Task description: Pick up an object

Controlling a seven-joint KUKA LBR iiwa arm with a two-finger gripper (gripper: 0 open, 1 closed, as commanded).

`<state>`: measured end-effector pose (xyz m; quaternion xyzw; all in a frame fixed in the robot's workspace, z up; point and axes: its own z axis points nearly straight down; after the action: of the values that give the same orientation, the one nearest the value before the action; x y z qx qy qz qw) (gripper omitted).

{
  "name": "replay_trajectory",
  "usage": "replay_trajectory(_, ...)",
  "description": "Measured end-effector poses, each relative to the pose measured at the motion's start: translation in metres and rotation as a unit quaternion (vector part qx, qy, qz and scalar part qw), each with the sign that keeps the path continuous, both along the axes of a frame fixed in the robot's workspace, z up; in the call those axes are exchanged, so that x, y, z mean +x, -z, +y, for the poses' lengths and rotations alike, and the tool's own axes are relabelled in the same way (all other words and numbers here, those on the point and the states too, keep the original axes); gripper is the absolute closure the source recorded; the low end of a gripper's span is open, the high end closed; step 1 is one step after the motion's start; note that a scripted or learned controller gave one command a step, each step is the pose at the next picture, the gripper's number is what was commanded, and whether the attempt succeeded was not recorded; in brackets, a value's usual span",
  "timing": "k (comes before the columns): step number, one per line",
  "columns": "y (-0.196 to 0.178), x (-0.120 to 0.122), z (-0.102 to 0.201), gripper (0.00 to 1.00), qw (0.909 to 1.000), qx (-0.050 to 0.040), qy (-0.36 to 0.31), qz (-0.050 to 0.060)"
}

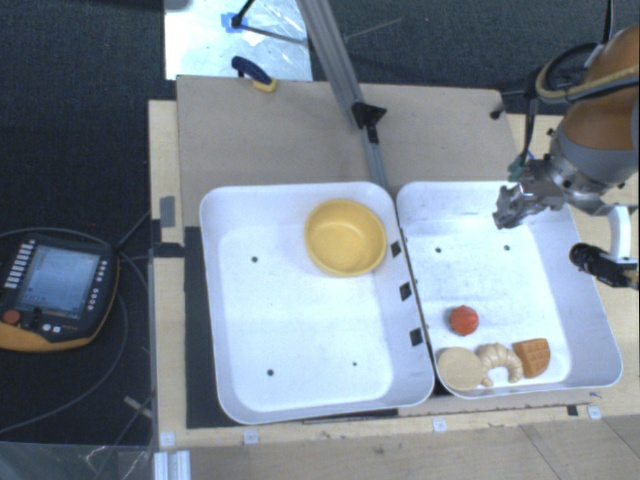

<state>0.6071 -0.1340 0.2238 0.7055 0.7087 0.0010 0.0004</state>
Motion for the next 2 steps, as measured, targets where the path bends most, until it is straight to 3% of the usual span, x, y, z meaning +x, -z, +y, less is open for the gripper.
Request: replay_trajectory(2, 0.001, -0.015, 0.100, 1.00, 1.0000, 0.0002, 0.000, 0.000)
